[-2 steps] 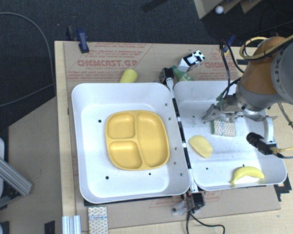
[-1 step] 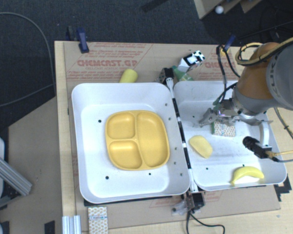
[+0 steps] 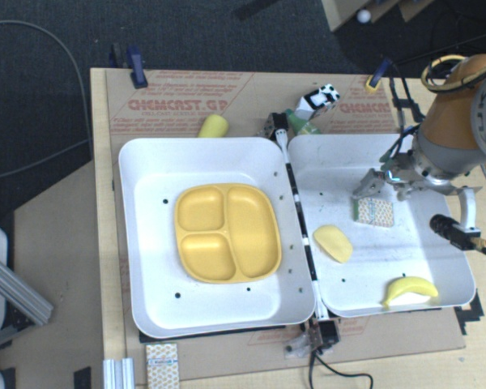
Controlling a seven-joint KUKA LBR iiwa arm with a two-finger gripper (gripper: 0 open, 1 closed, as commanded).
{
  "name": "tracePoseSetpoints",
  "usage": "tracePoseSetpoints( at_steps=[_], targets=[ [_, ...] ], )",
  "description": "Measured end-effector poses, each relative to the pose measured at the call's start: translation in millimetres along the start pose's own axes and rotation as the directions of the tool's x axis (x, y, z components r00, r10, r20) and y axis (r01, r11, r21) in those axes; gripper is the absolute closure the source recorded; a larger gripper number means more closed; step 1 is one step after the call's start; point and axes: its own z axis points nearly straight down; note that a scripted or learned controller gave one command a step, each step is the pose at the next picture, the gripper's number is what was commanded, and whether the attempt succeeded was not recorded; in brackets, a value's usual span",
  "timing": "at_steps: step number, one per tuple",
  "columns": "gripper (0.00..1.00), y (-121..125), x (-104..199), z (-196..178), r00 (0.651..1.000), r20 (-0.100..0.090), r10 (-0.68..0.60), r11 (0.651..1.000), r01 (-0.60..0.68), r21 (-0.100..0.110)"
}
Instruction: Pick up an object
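A small patterned block [image 3: 376,212] lies in the right bin [image 3: 445,250], near its middle. My gripper [image 3: 381,187] hangs just beyond the block's far edge and stands open; one grey finger [image 3: 366,187] slants down to the left, and nothing shows between the fingers. A pale yellow oval piece [image 3: 334,243] lies to the block's lower left, near the divider. A yellow banana [image 3: 411,290] rests close to the right bin's front wall. The arm comes in from the right, its orange band [image 3: 458,104] above the wrist.
The left bin [image 3: 146,217] holds a yellow divided plate [image 3: 227,232]. Behind the bins on the bench sit a yellow roll [image 3: 214,126] and a black-and-white item [image 3: 319,99]. Blue clamps [image 3: 135,66] grip the bench's far edge. A black bracket [image 3: 454,230] juts in at the right.
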Motion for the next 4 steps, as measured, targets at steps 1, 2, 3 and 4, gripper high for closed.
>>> tracePoseSetpoints(
  at_steps=[1,2,3,4],
  targets=[
    [0.0,-6,19,26,1.0,0.005,0.0,1.0,0.0,-0.007],
    [1.0,-4,21,14,1.0,0.002,0.0,1.0,0.0,-0.014],
    [1.0,-4,21,4,1.0,0.003,-0.001,1.0,0.001,-0.016],
    [1.0,-3,21,-6,1.0,0.004,-0.001,1.0,0.001,-0.018]
  ],
)
